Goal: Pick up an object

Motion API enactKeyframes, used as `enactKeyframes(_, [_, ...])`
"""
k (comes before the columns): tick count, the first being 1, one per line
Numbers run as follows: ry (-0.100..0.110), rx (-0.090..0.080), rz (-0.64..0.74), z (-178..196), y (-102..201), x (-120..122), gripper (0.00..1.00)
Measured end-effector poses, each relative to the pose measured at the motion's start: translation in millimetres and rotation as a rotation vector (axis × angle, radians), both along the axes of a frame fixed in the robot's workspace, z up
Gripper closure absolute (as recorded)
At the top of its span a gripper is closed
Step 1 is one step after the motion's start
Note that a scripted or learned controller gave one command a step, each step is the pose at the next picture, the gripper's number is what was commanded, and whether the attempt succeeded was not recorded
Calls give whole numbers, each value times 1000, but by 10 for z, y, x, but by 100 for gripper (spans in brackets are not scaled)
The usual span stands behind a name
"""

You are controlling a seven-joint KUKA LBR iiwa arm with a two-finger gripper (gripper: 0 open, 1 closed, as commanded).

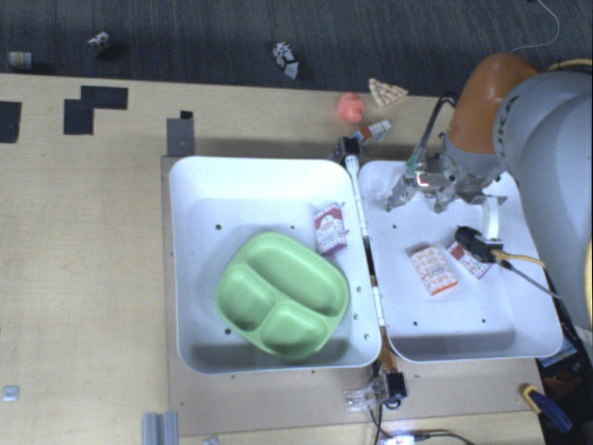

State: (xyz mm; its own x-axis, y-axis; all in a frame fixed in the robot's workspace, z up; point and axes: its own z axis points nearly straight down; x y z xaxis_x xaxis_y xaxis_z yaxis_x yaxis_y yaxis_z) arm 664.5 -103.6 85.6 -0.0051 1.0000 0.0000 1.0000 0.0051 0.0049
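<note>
1. Counter (83, 248): pale wood. I see it carrying two white bins side by side. All positions below are given relative to the right bin (463, 327).
2. Arm (547, 156): grey with an orange band. It reaches in over the right bin's right rim and covers its upper right corner.
3. Left bin (199, 211): just beside the right bin, rim against rim along the right bin's left side.
4. Green divided plate (283, 293): lies in the left bin, left of the right bin and near their shared rims.
5. Gripper (415, 202): over the upper left part of the right bin. I read the jaws as spread apart, with bare bin floor between them and nothing gripped.
6. Red-and-white packet (434, 270): flat on the right bin's floor, near its middle, below the gripper and apart from it.
7. Second packet (476, 266): in the right bin, just right of the first, partly covered.
8. Small red box (330, 228): in the left bin, close to the right bin's left rim.
9. Orange ball (350, 108): on the counter beyond the right bin's upper left corner.
</note>
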Motion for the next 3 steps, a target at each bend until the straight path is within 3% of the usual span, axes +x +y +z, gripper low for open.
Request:
enactKeyframes(1, [-1,0,-3,9,122,-682,0])
enactKeyframes(2, [-8,-1,-2,132,125,-658,100])
enactKeyframes(3, [-8,-1,-2,130,128,-659,0])
